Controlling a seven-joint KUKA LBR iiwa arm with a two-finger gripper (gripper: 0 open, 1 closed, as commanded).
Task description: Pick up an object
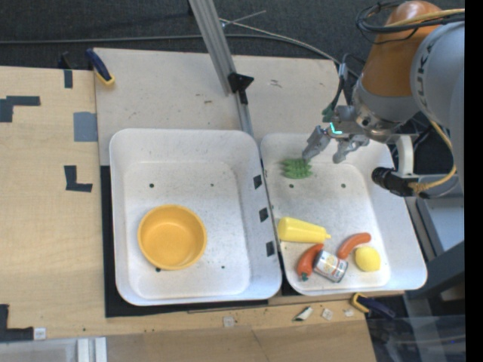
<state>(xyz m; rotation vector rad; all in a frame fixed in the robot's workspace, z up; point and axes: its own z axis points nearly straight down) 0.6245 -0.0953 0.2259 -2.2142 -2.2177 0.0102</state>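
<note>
Room lies open mid right bin (377, 202); claw (330, 149), fingers apart, hovers near its far rim, green piece (297, 169) just beside, ungripped.

- A robotics lab is suggested by the grey-and-orange arm (411, 59) at 2 o'clock.
- Two white bins (121, 202) (side by side) are set on a taped bench (45, 225).

A slanted metal pole (219, 51) crossed the top of the bench (45, 225), ending at a black clamp (240, 83). A thin cable (302, 47) ran behind it. Blue-and-yellow clips (100, 66) sat at the board's far left corner and near front edge (367, 305). Grey tape patches (85, 126) marked the wood.
</note>
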